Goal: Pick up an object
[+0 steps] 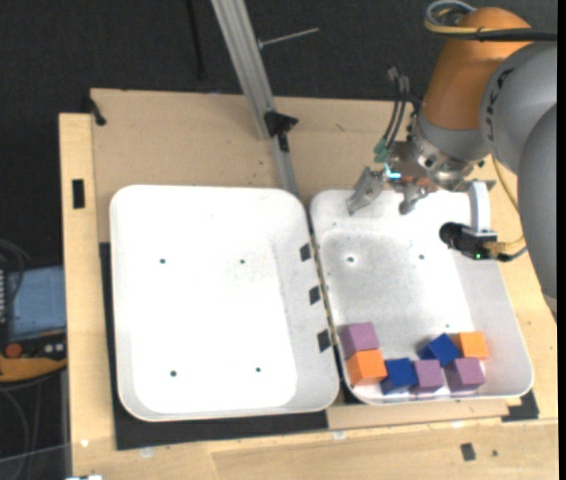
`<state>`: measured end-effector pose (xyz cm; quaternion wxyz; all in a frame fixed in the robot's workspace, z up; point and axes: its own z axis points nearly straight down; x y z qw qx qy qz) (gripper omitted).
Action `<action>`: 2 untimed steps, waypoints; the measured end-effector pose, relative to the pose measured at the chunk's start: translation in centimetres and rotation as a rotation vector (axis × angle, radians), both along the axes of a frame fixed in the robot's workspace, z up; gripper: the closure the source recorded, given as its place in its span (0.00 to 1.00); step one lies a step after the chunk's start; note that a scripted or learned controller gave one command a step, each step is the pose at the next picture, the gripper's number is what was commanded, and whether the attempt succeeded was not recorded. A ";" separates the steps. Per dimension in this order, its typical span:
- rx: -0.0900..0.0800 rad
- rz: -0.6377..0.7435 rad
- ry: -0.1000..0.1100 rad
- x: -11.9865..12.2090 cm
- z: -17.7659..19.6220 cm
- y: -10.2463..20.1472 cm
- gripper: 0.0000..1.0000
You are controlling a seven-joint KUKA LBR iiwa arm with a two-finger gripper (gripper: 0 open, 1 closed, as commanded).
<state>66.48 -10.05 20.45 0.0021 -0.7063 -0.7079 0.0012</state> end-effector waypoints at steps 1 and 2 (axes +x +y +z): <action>-0.002 0.002 -0.005 0.1 0.3 0.0 0.00; -0.003 0.003 0.000 -0.3 -5.6 0.5 0.00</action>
